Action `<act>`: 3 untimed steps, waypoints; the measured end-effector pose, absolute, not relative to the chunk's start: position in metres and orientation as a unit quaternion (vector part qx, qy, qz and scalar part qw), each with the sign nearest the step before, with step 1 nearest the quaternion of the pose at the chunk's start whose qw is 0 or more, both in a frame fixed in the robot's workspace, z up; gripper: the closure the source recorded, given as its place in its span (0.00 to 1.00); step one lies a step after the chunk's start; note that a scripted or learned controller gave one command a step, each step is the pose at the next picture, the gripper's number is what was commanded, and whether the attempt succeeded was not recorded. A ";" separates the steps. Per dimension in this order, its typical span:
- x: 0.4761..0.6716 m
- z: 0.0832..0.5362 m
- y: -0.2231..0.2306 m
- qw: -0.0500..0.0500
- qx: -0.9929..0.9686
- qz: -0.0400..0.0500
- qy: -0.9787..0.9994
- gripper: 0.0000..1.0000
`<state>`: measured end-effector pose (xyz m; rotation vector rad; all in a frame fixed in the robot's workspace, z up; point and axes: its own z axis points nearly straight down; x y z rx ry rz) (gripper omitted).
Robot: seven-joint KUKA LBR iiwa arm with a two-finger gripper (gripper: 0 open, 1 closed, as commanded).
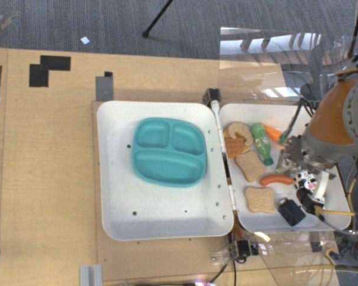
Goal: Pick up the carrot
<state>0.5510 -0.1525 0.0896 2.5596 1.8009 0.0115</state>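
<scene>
Oddly, no readable labels; gripper (298, 173) near carrot (275, 134), finger state unclear.

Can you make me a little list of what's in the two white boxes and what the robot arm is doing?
left bin: holds a teal divided plate
right bin: toy food
carrot: orange, near the far side, beside the green bottle
other food: sausage, bread slice, more bread pieces
arm: reaches in from the right, over the right bin
gripper: low near the sausage, not on the carrot
</scene>
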 end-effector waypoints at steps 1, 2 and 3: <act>0.500 0.221 -0.150 0.004 0.890 0.004 0.456 1.00; 0.492 0.090 -0.163 0.005 0.844 0.005 0.536 1.00; 0.495 0.090 -0.154 -0.001 0.842 0.010 0.539 0.00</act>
